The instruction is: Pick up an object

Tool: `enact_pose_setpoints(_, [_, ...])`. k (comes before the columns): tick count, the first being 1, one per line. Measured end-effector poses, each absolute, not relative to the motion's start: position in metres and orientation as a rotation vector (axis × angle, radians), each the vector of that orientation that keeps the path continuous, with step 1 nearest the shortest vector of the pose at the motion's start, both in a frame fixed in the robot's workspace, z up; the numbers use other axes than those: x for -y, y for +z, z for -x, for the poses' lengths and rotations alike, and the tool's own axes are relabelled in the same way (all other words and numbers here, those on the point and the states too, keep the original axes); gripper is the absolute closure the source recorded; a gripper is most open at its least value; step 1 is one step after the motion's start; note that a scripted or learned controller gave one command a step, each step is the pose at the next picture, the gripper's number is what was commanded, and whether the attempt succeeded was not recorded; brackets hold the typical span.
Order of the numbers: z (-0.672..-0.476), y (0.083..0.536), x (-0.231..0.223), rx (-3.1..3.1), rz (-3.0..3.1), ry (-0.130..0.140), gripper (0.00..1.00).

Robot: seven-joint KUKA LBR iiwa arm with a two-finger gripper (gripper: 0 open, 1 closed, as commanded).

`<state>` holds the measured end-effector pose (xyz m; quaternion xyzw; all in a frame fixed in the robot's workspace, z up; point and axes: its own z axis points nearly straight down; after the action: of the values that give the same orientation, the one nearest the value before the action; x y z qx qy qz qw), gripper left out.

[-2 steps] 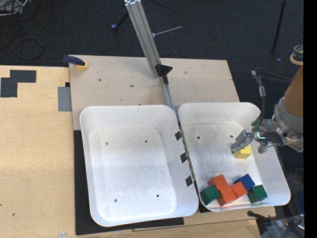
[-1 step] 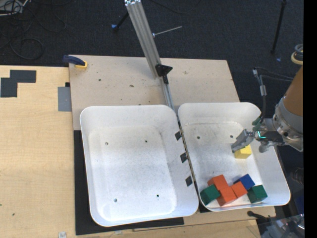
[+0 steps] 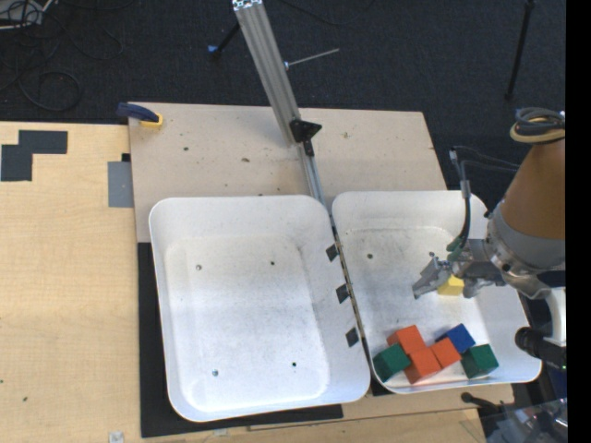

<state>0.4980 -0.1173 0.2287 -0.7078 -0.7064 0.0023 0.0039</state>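
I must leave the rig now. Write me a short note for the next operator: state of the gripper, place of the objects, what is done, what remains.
Gripper: over the right bin, fingers closed on a yellow block.
Other blocks: a cluster in the right bin's near corner, with an orange piece, two green blocks and a blue block.
Left bin: no blocks in it.
Done: yellow block gripped.
Left: whether it is off the floor is unclear; confirm the lift.

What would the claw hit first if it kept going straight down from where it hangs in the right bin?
Probably the yellow block, which sits right by the claw over the right bin. Whether the block lies under it or between its fingers is unclear from this slanted view.
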Motion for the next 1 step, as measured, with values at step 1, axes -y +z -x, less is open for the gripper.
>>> enact_pose_setpoints(1, [-0.4953, 0.1829, 0.1226, 2.214, 2.217, 0.008, 0.00])
